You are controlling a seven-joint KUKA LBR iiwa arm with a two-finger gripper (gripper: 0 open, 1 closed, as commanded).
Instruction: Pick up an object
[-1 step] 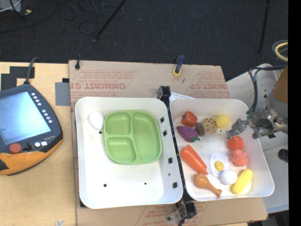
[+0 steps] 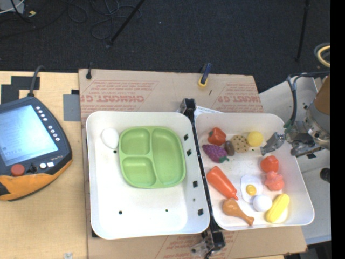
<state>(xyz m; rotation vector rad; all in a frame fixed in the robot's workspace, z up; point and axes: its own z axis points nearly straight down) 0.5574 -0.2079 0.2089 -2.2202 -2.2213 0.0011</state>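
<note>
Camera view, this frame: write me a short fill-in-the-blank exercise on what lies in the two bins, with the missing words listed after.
1. The green divided plate lies in the ____ bin.
2. The plate has ____ compartments.
3. The carrot lies in the ____ bin.
4. The white egg beside the plate lies to the plate's ____ in this view.

Missing words: left; three; right; left

Green tray (image 2: 151, 157), orange carrot (image 2: 221, 182), yellow lemon (image 2: 255, 139), white bins (image 2: 99, 209).
</note>
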